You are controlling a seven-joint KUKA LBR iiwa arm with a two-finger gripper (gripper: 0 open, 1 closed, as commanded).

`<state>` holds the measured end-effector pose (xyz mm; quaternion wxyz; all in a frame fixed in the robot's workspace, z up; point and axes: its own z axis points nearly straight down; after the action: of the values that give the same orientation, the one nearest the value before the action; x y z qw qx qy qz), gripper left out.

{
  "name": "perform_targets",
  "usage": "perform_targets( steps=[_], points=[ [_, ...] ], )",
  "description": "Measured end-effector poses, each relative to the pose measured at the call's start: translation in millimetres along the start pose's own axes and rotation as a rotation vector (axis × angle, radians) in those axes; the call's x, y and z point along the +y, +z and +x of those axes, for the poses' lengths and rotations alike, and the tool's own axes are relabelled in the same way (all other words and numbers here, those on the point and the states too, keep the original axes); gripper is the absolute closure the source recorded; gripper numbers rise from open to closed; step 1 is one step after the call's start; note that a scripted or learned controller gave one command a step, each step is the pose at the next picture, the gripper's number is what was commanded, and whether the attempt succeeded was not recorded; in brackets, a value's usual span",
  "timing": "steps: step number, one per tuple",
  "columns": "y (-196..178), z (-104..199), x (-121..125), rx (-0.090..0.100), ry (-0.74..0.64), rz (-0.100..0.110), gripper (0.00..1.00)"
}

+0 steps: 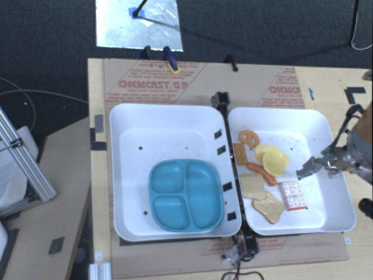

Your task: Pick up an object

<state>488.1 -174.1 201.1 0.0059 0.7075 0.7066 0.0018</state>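
The small red-and-white packet (293,195) lies flat in the right bin (332,214), just beside the bread slices (261,198). It looks light, thin and a little slick, so pinching across its narrow width seems the best hold. The gripper (307,169) hangs just above it, nothing visibly held; how it is set cannot be told.

High slanted view over both bins (175,112)

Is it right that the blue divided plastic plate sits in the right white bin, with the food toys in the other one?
Not quite: the camera view shows the blue divided plastic plate in the left white bin; the food toys lie in the right white bin.
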Motion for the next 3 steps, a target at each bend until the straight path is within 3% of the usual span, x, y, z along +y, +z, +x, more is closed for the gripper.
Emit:
perform_targets(
  steps=[1, 2, 3],
  points=[
    [114.6, 32.2, -0.3, -0.002, -0.004, -0.001, 0.0],
    [96.8, 29.6, 3.2, -0.005, 0.0, -0.011, 1.0],
    [-6.2, 44.6, 37.1, 0.004, -0.009, -0.001, 1.0]
  ],
)
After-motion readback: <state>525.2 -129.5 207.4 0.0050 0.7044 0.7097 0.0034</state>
